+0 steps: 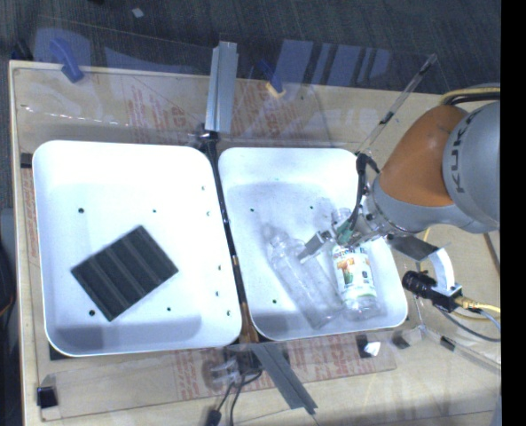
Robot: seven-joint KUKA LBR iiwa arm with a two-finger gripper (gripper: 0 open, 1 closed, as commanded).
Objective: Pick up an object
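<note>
My gripper (326, 238) hangs low inside the right bin (276, 165), near its right side, with the grey and orange arm coming in from the right. Just below it lies a clear bottle with an orange, green and white label (355, 279), pointing toward the bin's front. To the left, a clear unlabelled plastic bottle (292, 270) lies slantwise on the bin floor. The gripper sits between the upper ends of the two bottles, and nothing can be seen held in it.
A flat black ribbed slab (124, 272) lies slantwise in the left bin (51, 165). A metal divider post (220, 87) stands behind the gap between the bins. Cables run over the bench at the right.
</note>
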